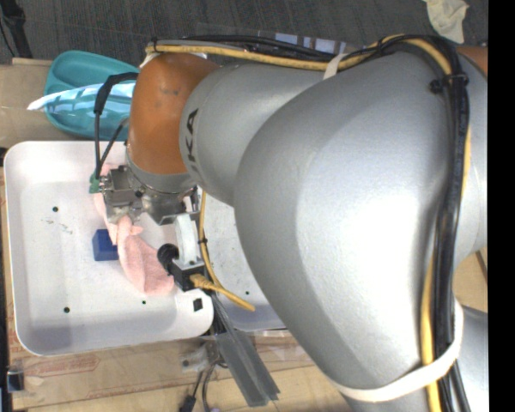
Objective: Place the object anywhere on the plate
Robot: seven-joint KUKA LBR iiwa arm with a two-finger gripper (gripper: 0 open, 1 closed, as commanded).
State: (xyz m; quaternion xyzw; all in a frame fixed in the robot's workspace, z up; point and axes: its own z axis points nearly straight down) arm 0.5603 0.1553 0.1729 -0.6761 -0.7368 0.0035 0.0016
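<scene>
**Arm over the left bin, wrist low above the pink object**

Landmark: the white bin [34, 316]. Its near rim runs rounded and unobstructed along the front, with bare white floor behind it and toward its left wall. Further in, a pink soft object [142, 264] lies on the floor, with a small blue block [104, 246] touching its left side. The gripper [129, 202] sits directly over the pink object's upper end; whether it is spread or pinching cannot be told, since the wrist housing covers it. The orange band [163, 101] and the grey arm [343, 213] overhang the bin's right half and hide it. Beyond the bin's far rim, a teal item [73, 84] rests against the edge.
</scene>
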